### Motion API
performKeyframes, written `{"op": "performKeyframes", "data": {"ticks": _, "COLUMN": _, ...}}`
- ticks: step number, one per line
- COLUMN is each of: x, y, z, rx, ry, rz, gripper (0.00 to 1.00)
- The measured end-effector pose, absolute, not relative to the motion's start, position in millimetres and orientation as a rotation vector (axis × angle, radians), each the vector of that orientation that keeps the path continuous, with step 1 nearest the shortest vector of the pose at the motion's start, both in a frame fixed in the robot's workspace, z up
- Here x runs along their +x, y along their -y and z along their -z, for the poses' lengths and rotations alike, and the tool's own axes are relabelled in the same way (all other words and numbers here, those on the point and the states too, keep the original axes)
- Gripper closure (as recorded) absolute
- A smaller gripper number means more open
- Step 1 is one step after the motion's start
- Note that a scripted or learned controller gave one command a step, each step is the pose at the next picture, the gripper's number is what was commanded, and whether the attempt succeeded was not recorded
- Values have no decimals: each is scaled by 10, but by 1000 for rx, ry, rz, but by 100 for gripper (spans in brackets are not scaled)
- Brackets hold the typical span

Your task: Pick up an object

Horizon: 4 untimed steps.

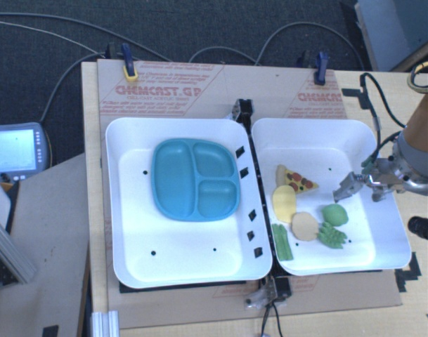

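Reading "CHEMCAST GP" on backing sheet (157, 90) | gripper (361, 186) jaws spread, holding nothing

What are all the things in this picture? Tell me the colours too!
Bins: two, white, side by side on the bench.
Tray: one, blue, three sections, in the left bin.
Pizza slice: one, yellow with red, right bin.
Yellow piece: one, below the pizza.
Tan piece: one, right bin.
Green pieces: three, right bin's near part.
Clamps: two, blue and yellow, far edge.
Gripper: one, grey, over the right bin.
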State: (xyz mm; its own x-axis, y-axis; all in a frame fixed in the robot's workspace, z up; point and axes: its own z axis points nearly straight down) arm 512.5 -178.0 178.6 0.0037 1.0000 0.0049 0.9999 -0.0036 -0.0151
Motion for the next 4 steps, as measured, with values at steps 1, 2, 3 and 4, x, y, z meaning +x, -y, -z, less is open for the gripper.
{"op": "performKeyframes", "data": {"ticks": 1, "x": 5159, "y": 1776, "z": -1853, "rx": -2219, "ry": 2220, "rz": 0, "gripper": 0}}
{"op": "performKeyframes", "data": {"ticks": 2, "x": 5158, "y": 1874, "z": -1332, "rx": -2218, "ry": 2215, "rz": -4, "gripper": 0}}
{"op": "performKeyframes", "data": {"ticks": 3, "x": 5148, "y": 1865, "z": -817, "rx": -2217, "ry": 2216, "rz": -3, "gripper": 0}}
{"op": "performKeyframes", "data": {"ticks": 4, "x": 5164, "y": 1870, "z": -958, "rx": -2220, "ry": 2220, "rz": 2, "gripper": 100}}
